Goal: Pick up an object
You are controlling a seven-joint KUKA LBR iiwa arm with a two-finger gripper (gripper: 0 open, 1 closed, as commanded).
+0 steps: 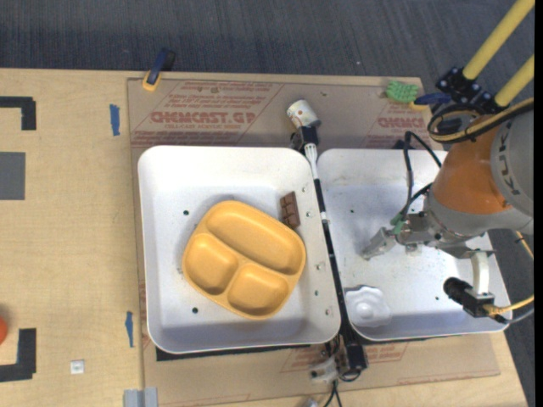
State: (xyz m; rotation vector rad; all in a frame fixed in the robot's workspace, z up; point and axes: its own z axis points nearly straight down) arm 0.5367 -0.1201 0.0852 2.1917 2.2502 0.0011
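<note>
Closest thing to grab looks like the small white rounded plastic piece point(366, 302), sitting near the front-left corner of the right shallow white bin point(424, 325). The two-finger gripper point(377, 242) is down low over that bin's floor, a bit behind the white piece and not touching it. Can't tell if the claw is released or clenched from this angle, and nothing shows between it. Over in the left white bin point(170, 227) there's a yellow three-compartment plastic tray point(244, 258) with a small brown block point(289, 209) just beside its back edge. So the pick looks not yet done: lining up, closing and lifting are all left.
</note>
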